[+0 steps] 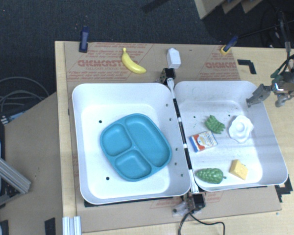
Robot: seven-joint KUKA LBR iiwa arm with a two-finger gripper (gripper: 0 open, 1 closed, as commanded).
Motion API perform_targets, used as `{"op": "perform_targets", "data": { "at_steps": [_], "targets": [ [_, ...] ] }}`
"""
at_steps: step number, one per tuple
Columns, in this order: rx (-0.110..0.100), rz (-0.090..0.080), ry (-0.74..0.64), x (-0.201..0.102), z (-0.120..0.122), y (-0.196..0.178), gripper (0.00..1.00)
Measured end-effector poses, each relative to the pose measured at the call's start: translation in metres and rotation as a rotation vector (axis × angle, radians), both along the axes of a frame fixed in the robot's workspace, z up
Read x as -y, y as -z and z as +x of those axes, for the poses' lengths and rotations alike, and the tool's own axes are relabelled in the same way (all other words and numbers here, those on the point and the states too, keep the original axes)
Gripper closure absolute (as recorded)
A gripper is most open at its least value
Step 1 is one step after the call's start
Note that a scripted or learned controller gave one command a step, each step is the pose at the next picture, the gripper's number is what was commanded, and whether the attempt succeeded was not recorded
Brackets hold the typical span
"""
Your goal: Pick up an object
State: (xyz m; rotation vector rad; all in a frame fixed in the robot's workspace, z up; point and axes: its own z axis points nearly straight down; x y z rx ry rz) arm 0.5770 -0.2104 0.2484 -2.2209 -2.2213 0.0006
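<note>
White left bin: blue divided plate. Right bin: at 12 leafy green, white knob, at centre carton, at 6 green lump, cheese wedge. Gripper, 2 o'clock rim, fingers spread, holding nothing

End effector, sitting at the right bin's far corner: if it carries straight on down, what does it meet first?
Most likely the right bin's rim or bare floor near that corner, below the end effector. The white object lies nearer the middle. Depth is unclear.
</note>
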Motion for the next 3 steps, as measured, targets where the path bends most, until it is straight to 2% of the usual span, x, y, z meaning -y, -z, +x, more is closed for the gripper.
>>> {"op": "perform_targets", "data": {
  "at_steps": [1, 2, 3],
  "targets": [
    [-0.001, 0.001, -0.001, -0.061, -0.006, 0.087, 0.00],
    [-0.003, 0.001, -0.001, -0.078, 0.017, 0.164, 0.00],
    [0.000, 0.000, 0.000, -0.077, 0.018, 0.154, 1.00]
  ]
}}
